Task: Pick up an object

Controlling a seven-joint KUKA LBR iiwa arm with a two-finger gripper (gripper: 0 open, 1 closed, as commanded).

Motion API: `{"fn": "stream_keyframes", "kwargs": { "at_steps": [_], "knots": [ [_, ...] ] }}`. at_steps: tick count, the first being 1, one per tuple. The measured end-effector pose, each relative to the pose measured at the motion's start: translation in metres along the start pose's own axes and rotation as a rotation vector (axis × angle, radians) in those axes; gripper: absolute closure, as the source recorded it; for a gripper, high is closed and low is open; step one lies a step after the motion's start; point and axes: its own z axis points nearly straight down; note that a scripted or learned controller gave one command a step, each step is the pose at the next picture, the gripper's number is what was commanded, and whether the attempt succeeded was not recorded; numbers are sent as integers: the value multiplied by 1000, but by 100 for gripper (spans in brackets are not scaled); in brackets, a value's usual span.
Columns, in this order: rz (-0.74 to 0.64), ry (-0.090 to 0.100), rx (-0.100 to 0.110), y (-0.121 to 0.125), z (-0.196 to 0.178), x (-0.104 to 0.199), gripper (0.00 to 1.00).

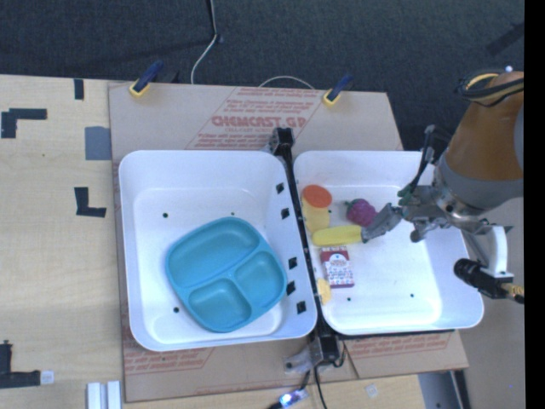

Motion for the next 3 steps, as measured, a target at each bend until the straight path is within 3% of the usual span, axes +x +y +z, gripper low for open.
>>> {"fn": "stream_keyframes", "kwargs": {
  "at_steps": [1,3],
  "knots": [
    [-3,-2,-10,2,-5,0,0],
    [-2,-1,-6,9,122,10,0]
  ]
}}
